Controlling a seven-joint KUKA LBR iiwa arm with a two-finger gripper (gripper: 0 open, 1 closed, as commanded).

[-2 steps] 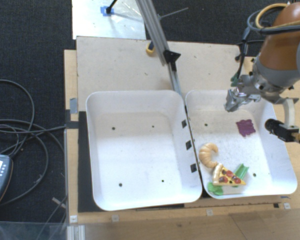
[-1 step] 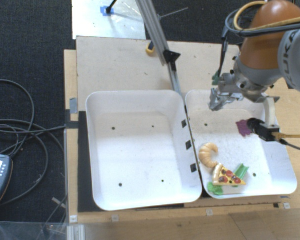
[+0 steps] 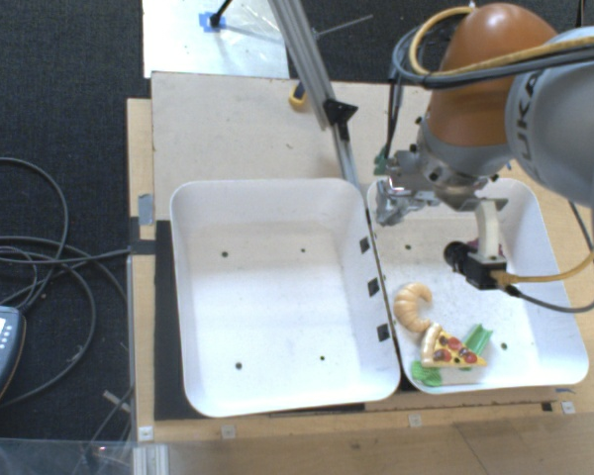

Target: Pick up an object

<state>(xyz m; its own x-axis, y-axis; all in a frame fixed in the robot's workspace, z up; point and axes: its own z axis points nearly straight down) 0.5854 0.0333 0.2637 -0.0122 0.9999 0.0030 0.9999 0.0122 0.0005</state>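
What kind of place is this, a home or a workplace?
Probably a robotics lab, not a home: a robot arm reaches over two white bins on a bench, loose cables lie on dark carpet, and toy food serves as practice objects.

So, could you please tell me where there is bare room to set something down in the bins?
The left bin has bare floor wall to wall. The right bin is crowded near its front-left corner, where the croissant, pizza slice and green toy cluster.

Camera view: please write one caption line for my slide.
KUKA arm above the right bin, which holds a croissant, pizza slice and green toy.
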